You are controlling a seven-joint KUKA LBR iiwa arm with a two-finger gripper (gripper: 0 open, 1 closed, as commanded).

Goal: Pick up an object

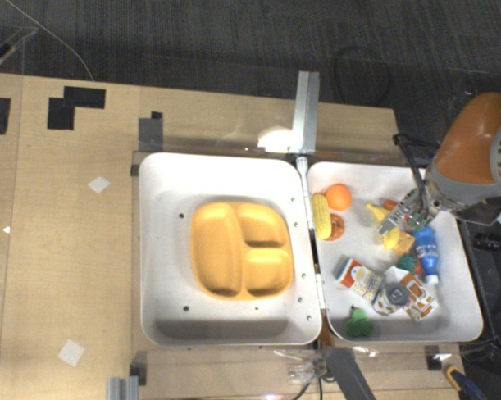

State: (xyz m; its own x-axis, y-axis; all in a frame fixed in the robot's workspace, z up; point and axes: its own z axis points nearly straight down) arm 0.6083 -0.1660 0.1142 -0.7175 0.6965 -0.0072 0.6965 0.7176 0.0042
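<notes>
- I am lowering my tool [402, 218] over the small yellow plastic piece [399, 240] in the right white bin [468, 326] — the reaching step.
- I cannot tell its state; next — closing squarely on that piece.

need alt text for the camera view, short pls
A grey robot arm's gripper hangs low over small toys in the right bin, among them an orange, corn and a blue bottle. The left bin holds a yellow tray.
</notes>
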